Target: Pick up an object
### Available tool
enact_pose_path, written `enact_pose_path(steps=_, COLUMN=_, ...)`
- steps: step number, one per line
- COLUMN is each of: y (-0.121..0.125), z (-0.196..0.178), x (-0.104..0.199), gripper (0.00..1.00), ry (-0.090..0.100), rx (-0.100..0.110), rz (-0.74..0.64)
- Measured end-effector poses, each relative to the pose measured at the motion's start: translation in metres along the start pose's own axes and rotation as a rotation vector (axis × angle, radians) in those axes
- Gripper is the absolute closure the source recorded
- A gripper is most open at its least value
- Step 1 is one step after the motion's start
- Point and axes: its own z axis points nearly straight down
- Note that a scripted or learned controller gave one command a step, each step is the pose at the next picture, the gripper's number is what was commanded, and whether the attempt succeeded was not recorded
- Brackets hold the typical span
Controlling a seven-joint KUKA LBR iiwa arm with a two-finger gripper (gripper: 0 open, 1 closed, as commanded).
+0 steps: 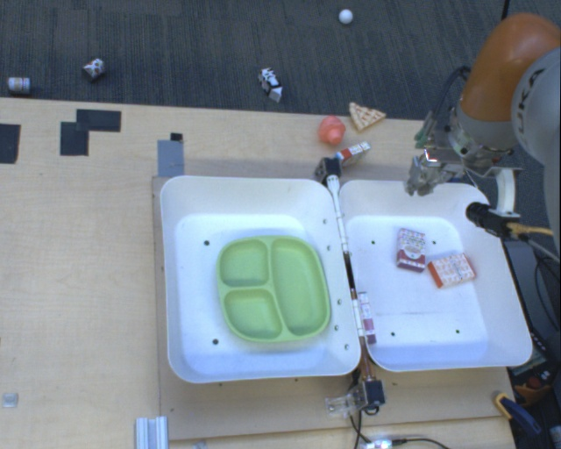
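Left bin [175, 289]: green divided tray [273, 288] lying flat. Right bin [491, 338]: small red-and-white carton [410, 248], just beside it an orange patterned box [451, 269]. Above the right bin's far rim, hand [424, 181], well apart from both; released or clenched, cannot tell.

Beyond my pale wooden counter [79, 263] lies dark ribbed carpet [193, 35], littered with a white ball [345, 16] and small scraps, under even light
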Motion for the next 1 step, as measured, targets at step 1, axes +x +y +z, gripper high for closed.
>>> enact_pose_path(steps=1, y=-0.0003, z=-0.0223, x=-0.0678, gripper=1.0, ry=-0.004, rx=-0.003, rz=0.004)
